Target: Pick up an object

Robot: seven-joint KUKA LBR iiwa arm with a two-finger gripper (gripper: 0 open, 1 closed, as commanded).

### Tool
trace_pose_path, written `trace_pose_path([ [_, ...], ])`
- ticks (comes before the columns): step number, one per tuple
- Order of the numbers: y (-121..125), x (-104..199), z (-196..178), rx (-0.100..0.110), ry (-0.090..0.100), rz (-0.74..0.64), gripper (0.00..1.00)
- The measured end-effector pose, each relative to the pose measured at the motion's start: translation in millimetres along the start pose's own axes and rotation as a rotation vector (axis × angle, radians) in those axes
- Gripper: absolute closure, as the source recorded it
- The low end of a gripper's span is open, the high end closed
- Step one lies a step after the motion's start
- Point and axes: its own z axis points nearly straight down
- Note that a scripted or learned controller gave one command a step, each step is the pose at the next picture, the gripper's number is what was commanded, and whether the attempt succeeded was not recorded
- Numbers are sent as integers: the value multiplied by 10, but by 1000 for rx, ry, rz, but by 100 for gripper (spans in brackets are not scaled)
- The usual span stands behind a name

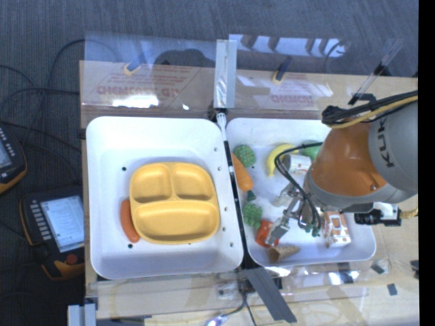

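One yellow tray [175, 202] in left bin [102, 182]

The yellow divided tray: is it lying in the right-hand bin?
No. The yellow divided tray lies in the left bin, with an orange sausage-like piece along its left edge.

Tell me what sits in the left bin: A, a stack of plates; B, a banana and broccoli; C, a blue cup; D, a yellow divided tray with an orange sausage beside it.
D: the yellow divided tray fills the left bin, with the orange sausage along its left edge.
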Motion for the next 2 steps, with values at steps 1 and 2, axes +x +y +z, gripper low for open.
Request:
trace_pose_path([
  [1,11,8,2,1,1,16,0],
  [2,59,31,20,2,12,36,0],
])
